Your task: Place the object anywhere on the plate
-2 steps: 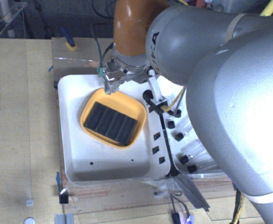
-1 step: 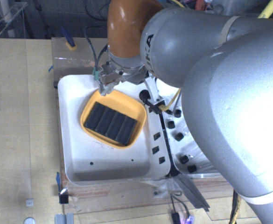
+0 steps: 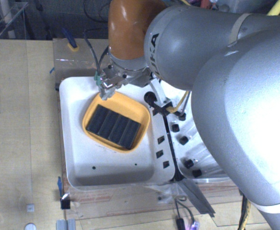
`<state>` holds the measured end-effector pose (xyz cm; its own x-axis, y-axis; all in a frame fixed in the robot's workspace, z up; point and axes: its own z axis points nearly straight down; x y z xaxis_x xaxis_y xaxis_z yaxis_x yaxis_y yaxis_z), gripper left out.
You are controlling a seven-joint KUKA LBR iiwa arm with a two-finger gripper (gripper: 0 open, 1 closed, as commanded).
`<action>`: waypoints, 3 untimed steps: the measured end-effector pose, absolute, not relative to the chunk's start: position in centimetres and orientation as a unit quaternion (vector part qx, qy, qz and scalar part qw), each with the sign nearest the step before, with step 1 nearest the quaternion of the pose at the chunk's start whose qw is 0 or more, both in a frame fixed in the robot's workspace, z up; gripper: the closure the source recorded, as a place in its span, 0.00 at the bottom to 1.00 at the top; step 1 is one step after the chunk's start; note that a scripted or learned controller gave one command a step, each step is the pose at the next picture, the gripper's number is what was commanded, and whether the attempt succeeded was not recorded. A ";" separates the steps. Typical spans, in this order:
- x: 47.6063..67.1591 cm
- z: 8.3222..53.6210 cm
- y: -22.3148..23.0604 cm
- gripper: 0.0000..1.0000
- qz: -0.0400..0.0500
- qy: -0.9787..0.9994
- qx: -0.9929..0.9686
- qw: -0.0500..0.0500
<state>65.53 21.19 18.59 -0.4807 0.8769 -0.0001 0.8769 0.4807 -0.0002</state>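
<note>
Gripper (image 3: 106, 86) at your yellow plate's (image 3: 93, 114) upper-left rim, dark ridged object (image 3: 114, 125) lying on the plate just below it, grip state you cannot tell.

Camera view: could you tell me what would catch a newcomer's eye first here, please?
The grey arm with its orange band looms largest, reaching in from the right and covering most of the right bin. Below its wrist, in the left white bin, sits a yellow plate holding a dark ribbed object. The gripper hangs at the plate's upper left rim.
</note>
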 end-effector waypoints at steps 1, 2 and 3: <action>65.2 17.8 20.4 1.00 -0.001 0.879 0.476 -0.001; 64.1 17.0 18.5 1.00 0.000 0.896 0.444 -0.001; 62.5 18.4 20.8 1.00 0.000 0.925 0.380 -0.001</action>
